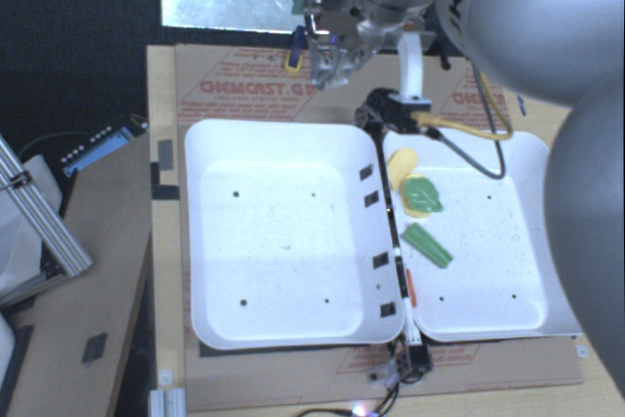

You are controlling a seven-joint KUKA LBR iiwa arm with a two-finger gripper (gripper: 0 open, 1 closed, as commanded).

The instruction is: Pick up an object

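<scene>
Three small objects lie in the right bin [508, 308], close to its left wall. A pale yellow piece [401, 162] is the farthest back. A light green lump [422, 196] touches its near side. A darker green block [427, 245] lies slanted a little nearer the front. My gripper [327, 65] hangs raised beyond the back edge of the left bin [283, 249], over the cardboard sheet, well away from all three objects. Nothing is visibly held in it.
The two white bins sit side by side on a printed cardboard sheet [244, 88], with black clips along the divider between them [391, 239]. The big grey arm [547, 5] covers the upper right. A metal rail [44, 220] lies off the bench at left.
</scene>
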